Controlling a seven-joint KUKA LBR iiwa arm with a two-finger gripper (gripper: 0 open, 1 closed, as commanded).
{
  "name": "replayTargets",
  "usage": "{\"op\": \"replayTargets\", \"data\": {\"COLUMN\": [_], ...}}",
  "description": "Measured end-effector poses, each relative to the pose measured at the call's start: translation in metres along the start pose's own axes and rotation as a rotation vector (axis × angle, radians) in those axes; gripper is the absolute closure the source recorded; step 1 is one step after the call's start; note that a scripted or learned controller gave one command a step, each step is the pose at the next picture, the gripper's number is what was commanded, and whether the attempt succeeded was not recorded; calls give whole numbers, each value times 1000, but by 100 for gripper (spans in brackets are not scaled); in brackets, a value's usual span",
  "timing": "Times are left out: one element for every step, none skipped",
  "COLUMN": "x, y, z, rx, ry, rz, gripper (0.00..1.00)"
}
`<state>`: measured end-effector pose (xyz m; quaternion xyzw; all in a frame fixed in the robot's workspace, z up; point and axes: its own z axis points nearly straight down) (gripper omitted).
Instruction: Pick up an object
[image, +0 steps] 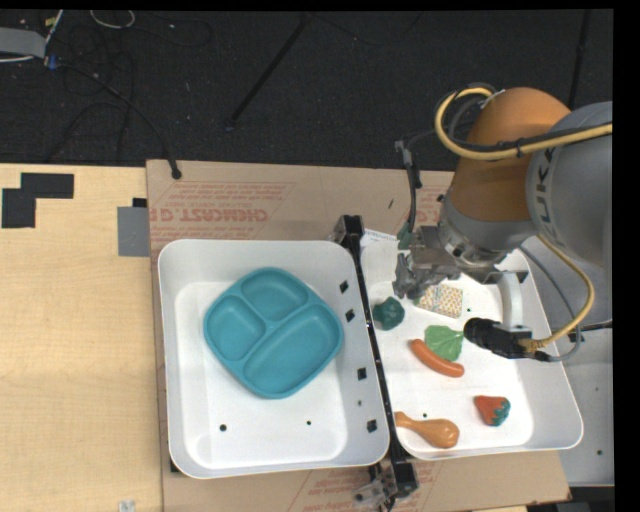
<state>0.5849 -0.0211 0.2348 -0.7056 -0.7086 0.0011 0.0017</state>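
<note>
The gripper (412, 278), jaw state impossible to tell, hangs near the right bin's (555, 425) back edge above a rounded dark-teal lump (388, 314), with a speckled pad (441, 298), leafy-topped carrot (438, 356) and tan drumstick (430, 429); a glossy teal divided plate (272, 331) fills the left bin (190, 400).

L bin (190, 300) holds a divided plate (272, 331), mid-bin. R bin (560, 420): ball (388, 314) nr the divider, carrot (437, 359) to its R w/ leafy piece (445, 340) touching behind it, squash (430, 429) at front edge, strawberry (491, 409) R of squash.
</note>
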Motion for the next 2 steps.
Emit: {"op": "replayTargets", "data": {"x": [49, 102], "y": [-13, -17], "z": [12, 2], "rx": [2, -1], "ry": [0, 1], "rz": [0, -1], "gripper": [100, 100]}}
